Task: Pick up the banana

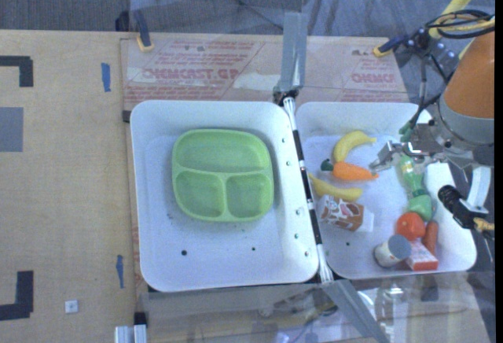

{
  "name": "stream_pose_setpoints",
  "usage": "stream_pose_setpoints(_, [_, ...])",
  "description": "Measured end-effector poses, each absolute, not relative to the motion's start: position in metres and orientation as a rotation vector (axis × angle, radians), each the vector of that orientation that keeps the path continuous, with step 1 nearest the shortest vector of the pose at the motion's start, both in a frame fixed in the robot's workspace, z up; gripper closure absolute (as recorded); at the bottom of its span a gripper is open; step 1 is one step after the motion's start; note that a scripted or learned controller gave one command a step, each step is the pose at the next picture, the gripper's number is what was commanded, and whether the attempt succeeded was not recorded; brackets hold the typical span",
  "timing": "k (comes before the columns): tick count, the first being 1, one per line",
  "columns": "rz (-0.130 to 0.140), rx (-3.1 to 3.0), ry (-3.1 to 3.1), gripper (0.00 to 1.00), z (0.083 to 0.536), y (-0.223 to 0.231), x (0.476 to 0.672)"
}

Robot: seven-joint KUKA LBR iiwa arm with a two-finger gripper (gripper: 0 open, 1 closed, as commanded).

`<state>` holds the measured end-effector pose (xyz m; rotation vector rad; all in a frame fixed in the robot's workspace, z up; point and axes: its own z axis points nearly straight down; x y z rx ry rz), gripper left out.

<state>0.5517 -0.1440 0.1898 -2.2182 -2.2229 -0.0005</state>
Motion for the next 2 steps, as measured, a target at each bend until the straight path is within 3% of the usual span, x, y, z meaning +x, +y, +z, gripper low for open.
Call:
stream_pose_setpoints(1, [0.000, -2.224, -2.216, 0.00, 0.208, -0.114, 0.530])
stream_pose_setpoints(2, [0.000, -2.127, -2.315, 0.00, 0.357, -0.117, 0.502])
